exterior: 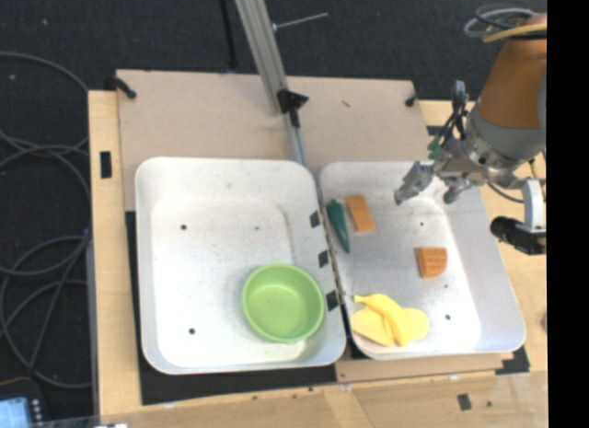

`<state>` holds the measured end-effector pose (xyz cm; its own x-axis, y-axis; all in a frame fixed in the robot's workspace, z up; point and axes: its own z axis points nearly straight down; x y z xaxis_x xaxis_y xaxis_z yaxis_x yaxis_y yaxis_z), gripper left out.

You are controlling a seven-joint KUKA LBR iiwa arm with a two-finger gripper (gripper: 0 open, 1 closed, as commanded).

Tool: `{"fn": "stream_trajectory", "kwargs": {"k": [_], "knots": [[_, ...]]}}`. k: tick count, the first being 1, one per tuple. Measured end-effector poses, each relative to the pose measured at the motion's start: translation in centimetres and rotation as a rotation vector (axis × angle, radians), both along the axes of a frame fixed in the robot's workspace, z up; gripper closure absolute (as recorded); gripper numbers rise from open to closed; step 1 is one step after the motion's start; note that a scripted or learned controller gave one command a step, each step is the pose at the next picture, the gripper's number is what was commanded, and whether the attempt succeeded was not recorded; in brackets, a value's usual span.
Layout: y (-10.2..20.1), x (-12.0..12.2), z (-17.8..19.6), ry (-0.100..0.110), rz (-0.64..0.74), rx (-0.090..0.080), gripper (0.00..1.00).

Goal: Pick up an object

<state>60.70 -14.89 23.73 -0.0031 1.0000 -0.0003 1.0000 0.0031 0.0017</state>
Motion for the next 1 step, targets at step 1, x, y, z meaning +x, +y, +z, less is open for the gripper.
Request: {"fn": "stream_trajectory", "kwargs": {"k": [1], "knots": [[0.01,0.0,0.0,0.0,0.0,0.0,0.0]]}}
